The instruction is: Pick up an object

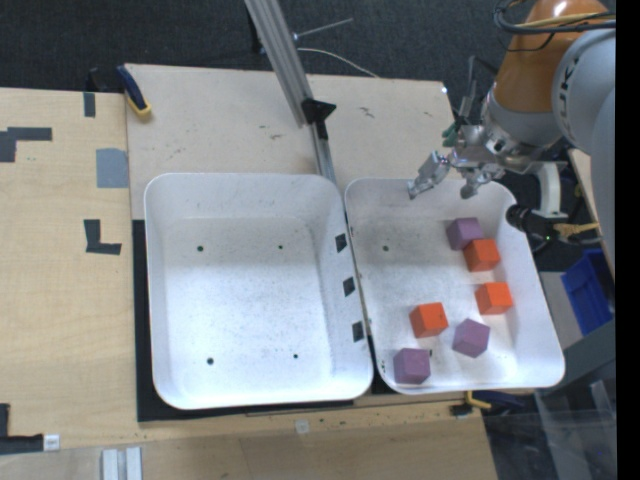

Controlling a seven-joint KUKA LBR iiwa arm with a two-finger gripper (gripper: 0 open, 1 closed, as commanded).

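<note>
Presently the gripper (447,180) is being held spread and empty over the right bin's (385,230) far edge — the purple cube (462,232), seemingly light and stiff, is best being pinched across flat faces.

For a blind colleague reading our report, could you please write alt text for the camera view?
A grey robot arm with an orange band reaches in from the right, its gripper above the far end of the right white bin. That bin holds three purple blocks and three orange blocks. The left white bin sits beside it.
</note>
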